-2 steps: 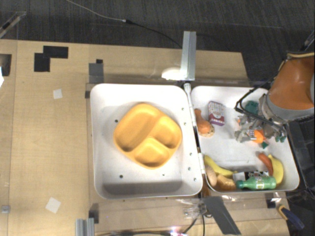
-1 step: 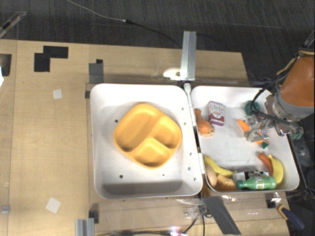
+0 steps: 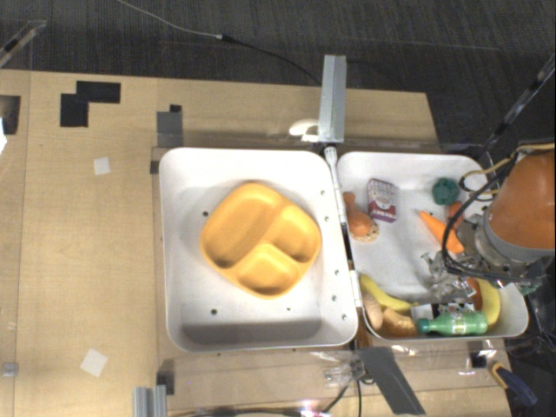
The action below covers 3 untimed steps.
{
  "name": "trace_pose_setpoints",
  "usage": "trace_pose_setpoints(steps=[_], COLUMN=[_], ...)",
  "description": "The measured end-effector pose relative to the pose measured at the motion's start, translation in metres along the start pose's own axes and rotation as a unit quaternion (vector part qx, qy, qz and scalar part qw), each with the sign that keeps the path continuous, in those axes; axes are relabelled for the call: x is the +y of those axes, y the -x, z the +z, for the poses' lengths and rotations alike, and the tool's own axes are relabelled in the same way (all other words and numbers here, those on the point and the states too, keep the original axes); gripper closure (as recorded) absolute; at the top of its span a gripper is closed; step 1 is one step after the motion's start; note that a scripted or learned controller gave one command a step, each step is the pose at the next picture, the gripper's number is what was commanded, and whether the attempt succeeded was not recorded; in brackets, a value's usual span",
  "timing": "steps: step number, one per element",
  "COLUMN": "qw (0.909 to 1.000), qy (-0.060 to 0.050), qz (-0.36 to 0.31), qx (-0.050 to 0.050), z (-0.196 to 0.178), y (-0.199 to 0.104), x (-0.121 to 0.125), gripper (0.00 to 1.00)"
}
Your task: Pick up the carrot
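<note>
The carrot [image 3: 431, 223] is a small orange wedge lying on the floor of the right bin [image 3: 404, 165], in its middle right part. My gripper [image 3: 444, 278] hangs low over the bin's front right area, just in front of and slightly right of the carrot and apart from it. Nothing can be seen held in it. The arm's orange band [image 3: 526, 208] and dark cables hide the bin's right edge.
The right bin also holds a teal object [image 3: 446, 188], a purple and white packet [image 3: 381, 200], a brown food item [image 3: 360, 223], a banana [image 3: 383, 294], a second banana [image 3: 492, 303] and a green bottle [image 3: 453, 324]. A yellow divided plate [image 3: 260, 237] sits in the left bin [image 3: 187, 320].
</note>
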<state>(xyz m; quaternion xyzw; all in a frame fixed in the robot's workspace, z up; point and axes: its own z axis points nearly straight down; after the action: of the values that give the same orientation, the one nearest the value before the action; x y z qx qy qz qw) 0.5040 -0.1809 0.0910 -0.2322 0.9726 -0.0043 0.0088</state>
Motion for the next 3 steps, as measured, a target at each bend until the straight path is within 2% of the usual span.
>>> trace_pose_setpoints(steps=[1,2,3], qw=[0.9909,0.9664,0.9614], qy=[0.003,0.004,0.000], qz=[0.134,0.257,0.275], qx=[0.003,0.006,0.000], z=[-0.045,-0.039,-0.156], y=[0.044,-0.001,-0.005], x=[-0.050,-0.003,0.012], gripper=[1.00,1.00,1.00])
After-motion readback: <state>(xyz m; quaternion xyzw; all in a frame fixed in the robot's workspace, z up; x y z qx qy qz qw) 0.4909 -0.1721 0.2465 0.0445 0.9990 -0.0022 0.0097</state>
